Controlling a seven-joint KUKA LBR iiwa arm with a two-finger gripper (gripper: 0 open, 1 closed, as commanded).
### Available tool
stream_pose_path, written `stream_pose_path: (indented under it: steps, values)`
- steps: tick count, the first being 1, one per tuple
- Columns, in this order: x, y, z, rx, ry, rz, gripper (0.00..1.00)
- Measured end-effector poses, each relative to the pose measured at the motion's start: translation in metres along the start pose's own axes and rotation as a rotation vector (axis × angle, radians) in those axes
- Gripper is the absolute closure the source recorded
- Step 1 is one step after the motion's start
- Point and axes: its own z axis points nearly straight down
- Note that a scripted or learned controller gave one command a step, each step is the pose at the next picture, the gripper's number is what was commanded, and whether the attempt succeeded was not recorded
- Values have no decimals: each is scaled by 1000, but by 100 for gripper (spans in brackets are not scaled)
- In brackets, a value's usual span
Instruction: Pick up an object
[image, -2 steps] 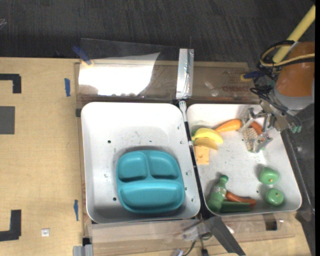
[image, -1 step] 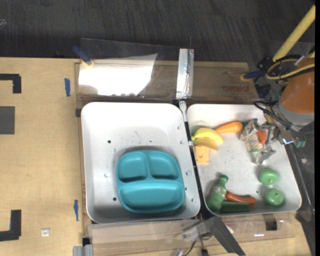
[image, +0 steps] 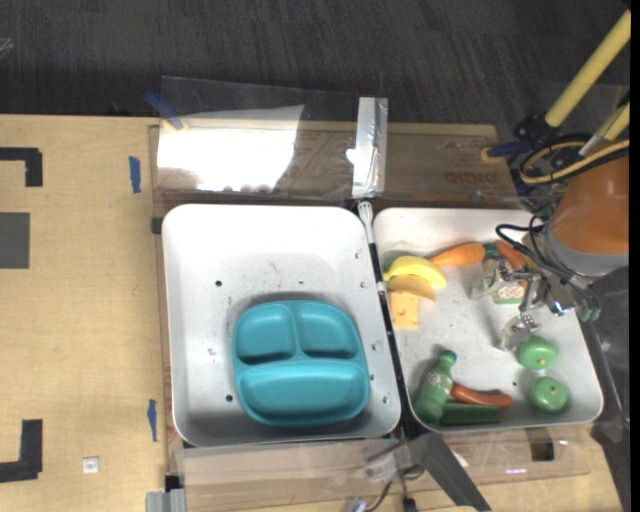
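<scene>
Gripper (image: 520, 300) hangs low in the right bin (image: 590, 400), just above 2 green apples (image: 537, 354); jaw state can't be told, nothing visibly grasped. Banana (image: 412, 274), carrot (image: 459, 255), cheese wedge (image: 404, 308), green bottle (image: 436, 385) and a red-green pepper (image: 478, 399) lie around. Teal divided tray (image: 298, 362) sits in the left bin (image: 200, 250).

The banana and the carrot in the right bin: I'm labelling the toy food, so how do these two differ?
The banana is yellow, while the carrot is orange. The banana is curved and thicker; the carrot is straighter, slimmer and tapers. The banana lies nearer the divider, just above a cheese wedge; the carrot lies to its right, nearer the gripper. Both lie flat near the far side of the right bin.
</scene>
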Motion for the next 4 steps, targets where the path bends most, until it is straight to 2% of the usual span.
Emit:
stream_pose_path:
  steps: [1,2,3,4]
  values:
    - [-35,-34,2,0,0,25,0]
    - [24,2,0,0,0,126,0]
    - [-27,-33,2,0,0,18,0]
    - [14,-2,0,0,0,118,0]
